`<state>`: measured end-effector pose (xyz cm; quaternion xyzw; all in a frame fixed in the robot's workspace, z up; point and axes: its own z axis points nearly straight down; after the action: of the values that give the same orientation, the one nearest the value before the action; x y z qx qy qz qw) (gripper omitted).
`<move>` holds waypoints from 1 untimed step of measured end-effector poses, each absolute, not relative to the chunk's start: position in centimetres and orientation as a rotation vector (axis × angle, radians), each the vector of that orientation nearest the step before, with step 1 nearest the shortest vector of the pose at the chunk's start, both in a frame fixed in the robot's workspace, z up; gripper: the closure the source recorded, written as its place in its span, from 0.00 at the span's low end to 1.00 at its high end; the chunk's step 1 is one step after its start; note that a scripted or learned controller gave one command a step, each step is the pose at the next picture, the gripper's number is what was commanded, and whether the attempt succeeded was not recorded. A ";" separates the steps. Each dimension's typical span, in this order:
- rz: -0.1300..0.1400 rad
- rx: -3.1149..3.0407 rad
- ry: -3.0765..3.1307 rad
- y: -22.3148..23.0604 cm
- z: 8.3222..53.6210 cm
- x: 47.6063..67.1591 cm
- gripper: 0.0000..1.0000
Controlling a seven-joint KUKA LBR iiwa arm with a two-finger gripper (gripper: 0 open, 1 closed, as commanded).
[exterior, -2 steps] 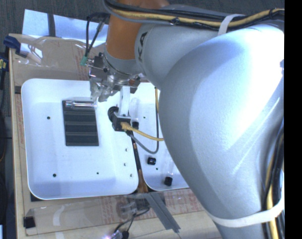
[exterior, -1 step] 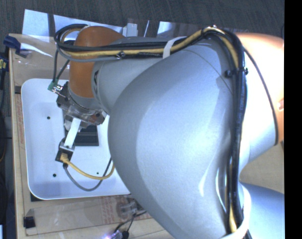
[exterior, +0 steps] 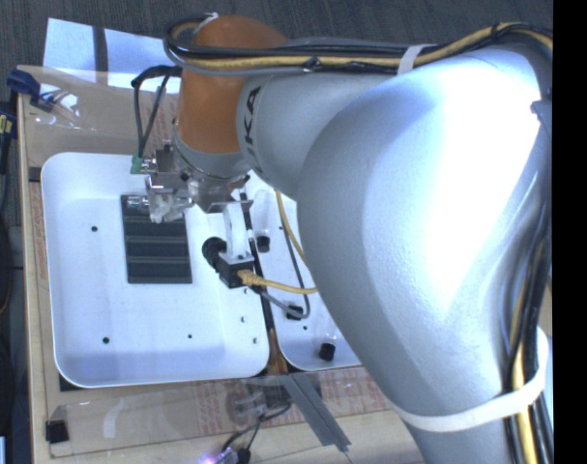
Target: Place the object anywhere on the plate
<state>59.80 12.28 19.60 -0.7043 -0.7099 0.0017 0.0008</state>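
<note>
The claw [exterior: 167, 199], open or closed I cannot tell, hangs over the far end of the dark ribbed plate [exterior: 159, 251], while a small black object [exterior: 326, 351] lies well apart, right of the plate's near end.

The grey arm [exterior: 399, 211] reached in from the right and covered most of the right bin [exterior: 317, 356]. Its orange band [exterior: 211, 85] sat above the wrist, over the left bin [exterior: 90, 317]. The gripper [exterior: 167, 206] hung at the top edge of a dark ribbed rectangular plate [exterior: 159, 249] lying flat in the left bin. A small dark object [exterior: 326, 351] lay in the right bin.
</note>
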 end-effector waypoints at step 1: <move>0.007 -2.424 -1.994 18.7 9.1 55.0 1.00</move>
<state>55.00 18.70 9.09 -0.7722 -0.6354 0.0024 0.0013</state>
